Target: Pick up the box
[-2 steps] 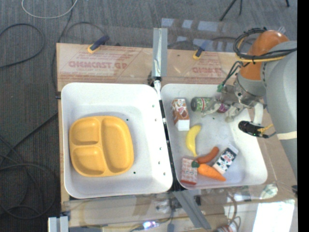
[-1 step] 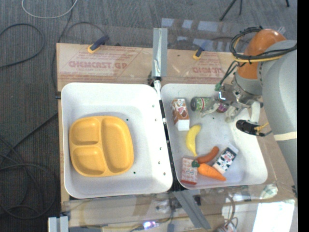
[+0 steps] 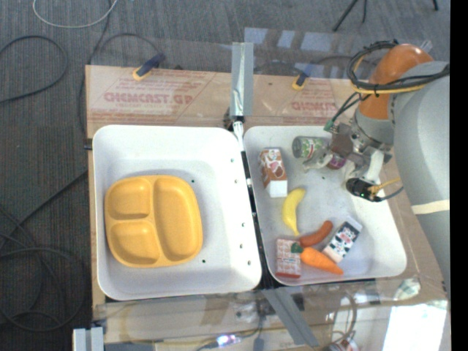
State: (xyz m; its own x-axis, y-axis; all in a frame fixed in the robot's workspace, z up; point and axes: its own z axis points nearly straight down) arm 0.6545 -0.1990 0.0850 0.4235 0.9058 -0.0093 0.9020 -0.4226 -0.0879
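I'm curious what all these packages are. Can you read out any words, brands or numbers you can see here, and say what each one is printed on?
"CHEMCAST GP": red print on the brown board behind the left bin; the same red print behind the right bin is half hidden, unreadable.
Small carton: print too small to read.
Can: label blurred.
Black-and-white box: print too small.
Red-and-white packet: print too small.

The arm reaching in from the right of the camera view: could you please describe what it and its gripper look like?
The arm is bulky, smooth and light grey, with a rounded orange band above the wrist. Black and yellow cables loop around that band. The gripper is a compact dark metal assembly.
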